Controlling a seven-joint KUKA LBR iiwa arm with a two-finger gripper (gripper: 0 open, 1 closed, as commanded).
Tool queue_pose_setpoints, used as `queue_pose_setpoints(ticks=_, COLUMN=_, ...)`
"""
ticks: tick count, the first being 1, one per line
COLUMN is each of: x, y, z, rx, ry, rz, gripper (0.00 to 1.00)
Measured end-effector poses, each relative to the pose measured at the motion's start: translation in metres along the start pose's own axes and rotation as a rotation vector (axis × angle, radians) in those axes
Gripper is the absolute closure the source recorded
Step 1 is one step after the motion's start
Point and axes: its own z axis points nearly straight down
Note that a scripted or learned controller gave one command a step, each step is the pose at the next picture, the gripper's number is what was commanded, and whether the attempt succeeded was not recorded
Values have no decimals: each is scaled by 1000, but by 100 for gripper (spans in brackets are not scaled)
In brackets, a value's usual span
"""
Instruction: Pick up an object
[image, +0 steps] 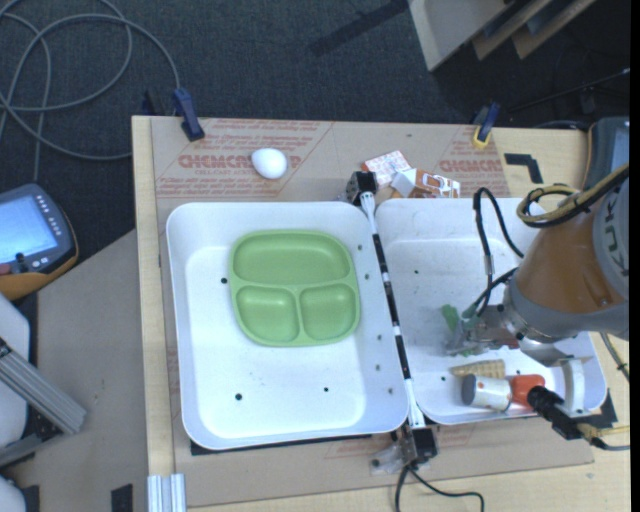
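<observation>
Low in the right bin we find the pincer (468, 338), reaching in from the right below the arm's orange band (565, 268); its tip sits among small items and we cannot tell how it is set or whether it has hold of anything.

Going from largest down, we see the surface (150, 300), a pale wooden board with a printed cardboard sheet across its far side. On it lie two shallow white bins side by side. We see the left bin (290, 400) holding a green divided plate (295, 285) with three compartments, set toward the far side of the bin; we see nothing in its compartments. The right bin (430, 240) holds the smaller things, gathered in its near right corner: a small green item (452, 318) just beside the pincer's tip, a tan ridged piece (482, 369) below it, a white and grey cylinder (488, 394) lying on its side near the front wall, and an orange item (527, 383) just right of the cylinder.

Outside the bins, on the cardboard, we note a white egg-shaped object (268, 162) and some crumpled wrappers (405, 178) near the far wall of the right bin.
</observation>
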Motion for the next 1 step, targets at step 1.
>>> queue_pose_setpoints(ticks=1, x=71, y=32, z=-91, rx=0, ry=1, rz=-3, gripper=100)
